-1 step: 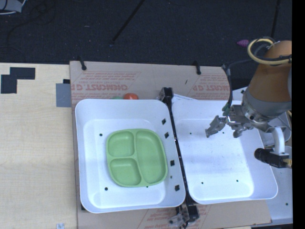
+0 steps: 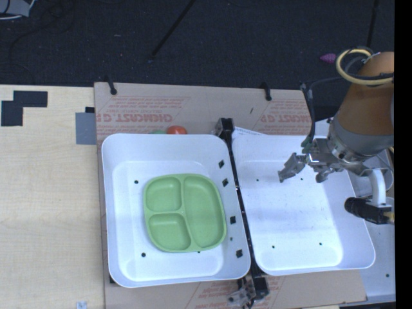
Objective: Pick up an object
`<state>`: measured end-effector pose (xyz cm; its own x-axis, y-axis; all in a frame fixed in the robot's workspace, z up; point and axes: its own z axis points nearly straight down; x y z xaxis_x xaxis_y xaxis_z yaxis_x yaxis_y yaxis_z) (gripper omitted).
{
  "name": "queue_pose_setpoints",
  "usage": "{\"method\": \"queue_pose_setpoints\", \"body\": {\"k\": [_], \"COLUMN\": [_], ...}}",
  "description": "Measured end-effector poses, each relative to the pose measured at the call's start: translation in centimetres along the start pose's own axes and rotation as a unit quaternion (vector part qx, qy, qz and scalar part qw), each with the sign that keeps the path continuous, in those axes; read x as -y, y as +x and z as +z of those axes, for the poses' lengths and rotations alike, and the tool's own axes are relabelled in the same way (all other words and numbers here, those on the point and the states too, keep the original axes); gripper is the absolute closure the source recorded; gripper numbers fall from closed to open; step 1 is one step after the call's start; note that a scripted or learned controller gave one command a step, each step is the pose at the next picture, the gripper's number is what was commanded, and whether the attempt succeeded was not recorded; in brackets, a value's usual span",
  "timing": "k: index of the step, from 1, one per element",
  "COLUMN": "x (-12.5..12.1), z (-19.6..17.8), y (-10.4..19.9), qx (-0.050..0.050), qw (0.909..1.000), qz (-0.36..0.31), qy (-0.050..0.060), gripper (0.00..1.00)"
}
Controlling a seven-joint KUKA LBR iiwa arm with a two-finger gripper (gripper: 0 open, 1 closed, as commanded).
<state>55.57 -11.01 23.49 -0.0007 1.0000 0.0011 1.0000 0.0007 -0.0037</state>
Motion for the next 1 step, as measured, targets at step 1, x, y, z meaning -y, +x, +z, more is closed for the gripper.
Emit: {"method": "queue_pose_setpoints", "body": {"k": [1], "x": [-0.48], "z": [6.08], "y": [-0.46], "qx": [0.0], "qw": [1.0], "qz": [0.0], "qy": [0.002], "gripper": [0.0]}}
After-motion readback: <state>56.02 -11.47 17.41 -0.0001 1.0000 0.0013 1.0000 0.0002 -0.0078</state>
